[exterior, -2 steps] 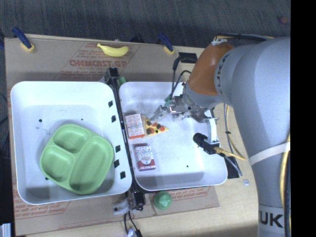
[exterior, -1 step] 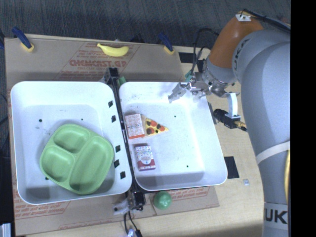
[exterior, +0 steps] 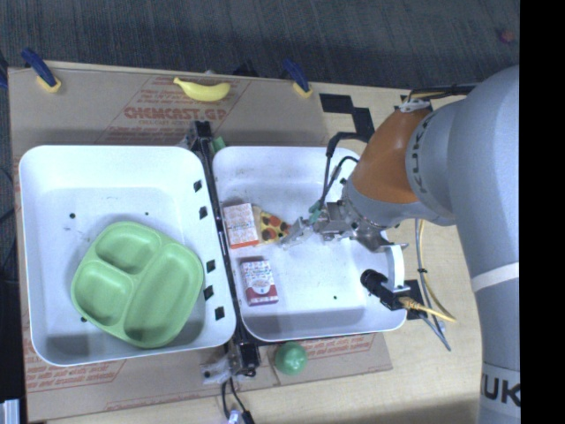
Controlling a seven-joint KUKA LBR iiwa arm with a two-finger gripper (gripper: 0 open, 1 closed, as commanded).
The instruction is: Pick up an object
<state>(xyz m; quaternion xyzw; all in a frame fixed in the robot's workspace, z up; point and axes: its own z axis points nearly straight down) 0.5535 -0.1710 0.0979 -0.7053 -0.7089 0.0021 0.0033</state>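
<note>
The arm [exterior: 441, 175] comes in over the right bin [exterior: 291, 321], and all places here are given from this bin. The left bin [exterior: 44, 237] touches its left wall and carries a green divided plate [exterior: 137, 283]. Inside the right bin, against the left wall, lie two small boxes: a pale one [exterior: 240, 224] nearer the far side, and a red and white one [exterior: 259, 282] nearer the near side. A small orange and red object [exterior: 272, 229] lies just beside the pale box. The gripper [exterior: 296, 234] stands near the middle of the bin, its tip turned to the left wall. The small object is the nearest thing, just to the left of the tip, perhaps touching it. Whether the gripper is released or clenched, one cannot tell; nothing is seen in its grasp. Outside the bin are a banana [exterior: 202, 88] beyond the far side and a green ball [exterior: 290, 357] before the near wall
</note>
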